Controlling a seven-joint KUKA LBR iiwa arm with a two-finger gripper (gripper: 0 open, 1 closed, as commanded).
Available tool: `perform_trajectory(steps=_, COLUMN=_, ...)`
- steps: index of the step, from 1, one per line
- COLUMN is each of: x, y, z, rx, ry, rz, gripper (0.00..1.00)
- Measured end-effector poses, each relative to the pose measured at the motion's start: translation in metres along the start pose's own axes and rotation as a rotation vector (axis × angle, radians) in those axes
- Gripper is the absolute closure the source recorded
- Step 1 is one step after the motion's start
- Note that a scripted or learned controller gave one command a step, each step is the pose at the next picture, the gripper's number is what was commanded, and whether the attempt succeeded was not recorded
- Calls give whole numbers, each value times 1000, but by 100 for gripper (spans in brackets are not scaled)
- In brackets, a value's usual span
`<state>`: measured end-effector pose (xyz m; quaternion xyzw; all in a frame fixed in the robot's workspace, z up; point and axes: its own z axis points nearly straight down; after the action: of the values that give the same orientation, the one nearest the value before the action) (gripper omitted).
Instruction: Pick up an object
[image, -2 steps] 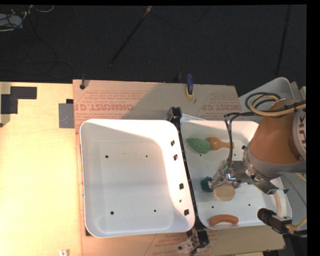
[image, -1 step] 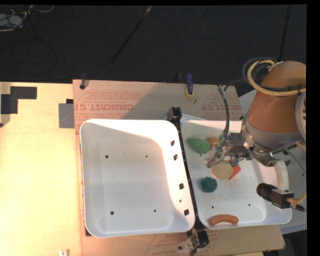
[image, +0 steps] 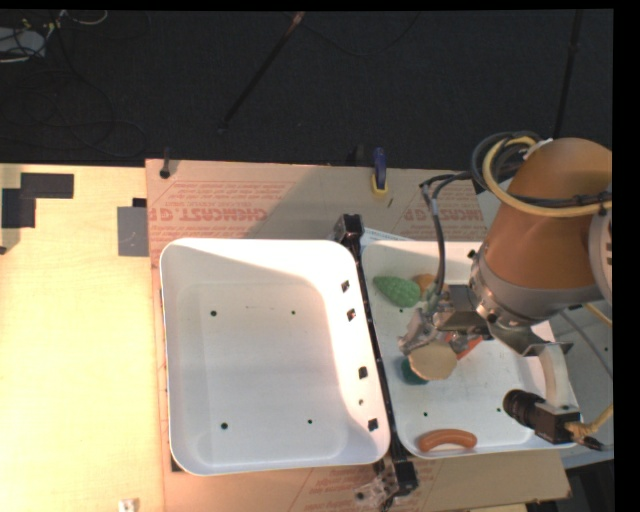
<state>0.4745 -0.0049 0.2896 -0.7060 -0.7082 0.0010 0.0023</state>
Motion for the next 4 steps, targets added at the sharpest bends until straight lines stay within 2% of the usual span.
perform_trajectory(steps=1, x=15, y=59, z=-74, rx=-12, ry=-2, rz=0, gripper=100)
perform_trajectory(steps=2, x=2, y=57, z=98, rx=16, ry=-2, rz=5, gripper=100)
perform_trajectory(steps=3, x=32, y=79, z=19, rx=-9, ry=-1, rz=-1, gripper=100)
perform_trajectory(steps=4, x=92, y=90, z=-75, rx=-13, ry=1, rz=-4, gripper=100)
